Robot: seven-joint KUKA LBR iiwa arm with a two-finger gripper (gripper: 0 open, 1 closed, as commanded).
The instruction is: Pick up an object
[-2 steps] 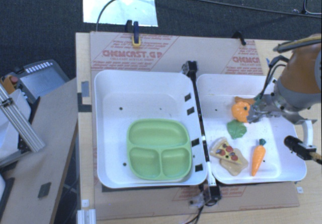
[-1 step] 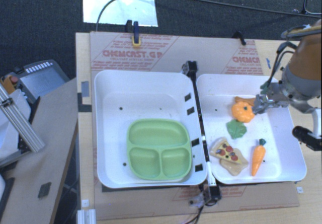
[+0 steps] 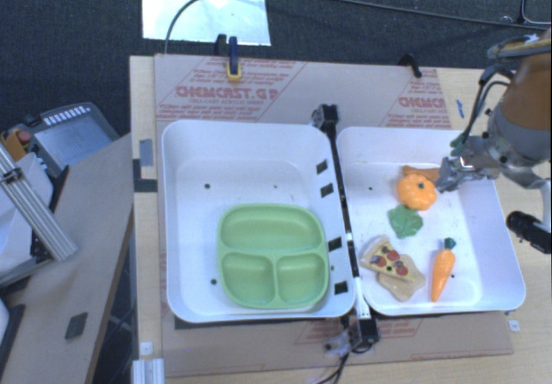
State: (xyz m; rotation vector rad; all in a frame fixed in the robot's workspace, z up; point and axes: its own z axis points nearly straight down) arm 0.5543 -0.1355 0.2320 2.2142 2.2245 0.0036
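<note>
I see end effector [image 3: 448, 175] low in right bin [image 3: 500, 287], beside orange toy pumpkin [image 3: 417, 192]; cannot tell its opening or any hold.

The brown protective sheet [image 3: 259, 84] beneath the two bins carried the printed word "CHEMCAST" in red, followed by characters resembling "GP". The same "CHEMCAST" mark appeared again, slanted, near the sheet's far right corner. Smaller red print ran beside each mark but was too small to be read.
</note>
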